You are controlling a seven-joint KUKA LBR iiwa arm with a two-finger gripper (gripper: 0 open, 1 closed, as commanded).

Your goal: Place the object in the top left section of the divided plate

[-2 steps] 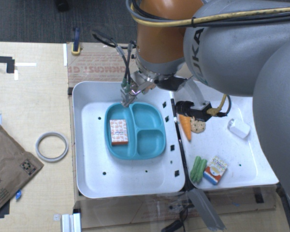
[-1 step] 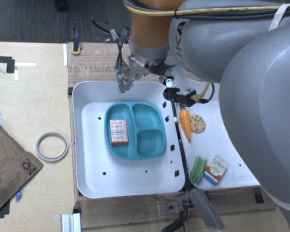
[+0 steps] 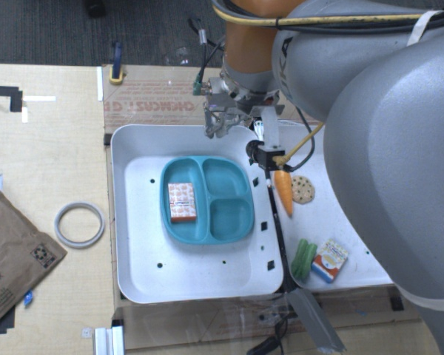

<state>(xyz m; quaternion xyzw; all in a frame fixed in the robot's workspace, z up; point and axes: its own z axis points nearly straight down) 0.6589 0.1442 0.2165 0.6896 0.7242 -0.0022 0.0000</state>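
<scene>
A robot lab: wooden bench point(image 3: 44, 168), white bins point(image 3: 133, 272), tape roll point(image 3: 79, 223), cardboard box point(image 3: 11, 261)

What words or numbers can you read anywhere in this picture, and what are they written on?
"BOX": black letters on the brown cardboard box at the left edge; the line above them is cut off.
Red print on the brown cardboard sheet behind the white bin: upside down, too blurred to read.
Small red-and-white carton on the teal divided plate: pattern too small to read.
Small blue, red and white carton: print too small to read.
</scene>
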